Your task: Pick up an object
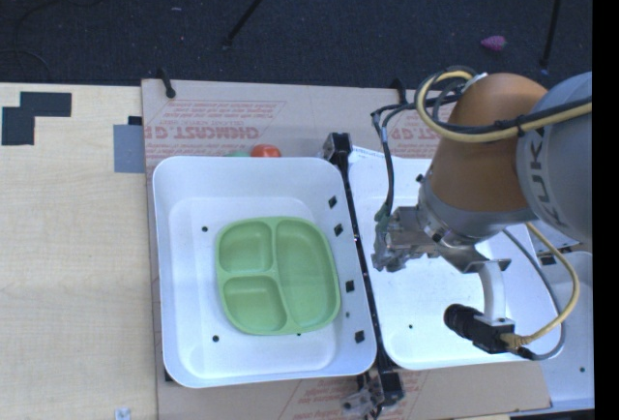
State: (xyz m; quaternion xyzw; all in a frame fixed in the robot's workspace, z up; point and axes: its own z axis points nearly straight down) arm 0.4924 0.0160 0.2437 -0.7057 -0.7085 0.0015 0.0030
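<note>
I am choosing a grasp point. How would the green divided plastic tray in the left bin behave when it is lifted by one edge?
The green divided plastic tray looks moulded and thin, so probably stiff and light. It lies flat in the left white bin, so rolling is unlikely. Its glossy, low rim may slip between fingers.

My orange band [488,152] shines glossy and smooth above matt grey casing [566,166]. Both white bins [184,215] look like smooth plastic with a soft sheen. The green divided tray [278,275] is matt plastic. The worktop [68,263] shows pale wood grain, with printed brown cardboard [213,123] beneath the bins.
</note>
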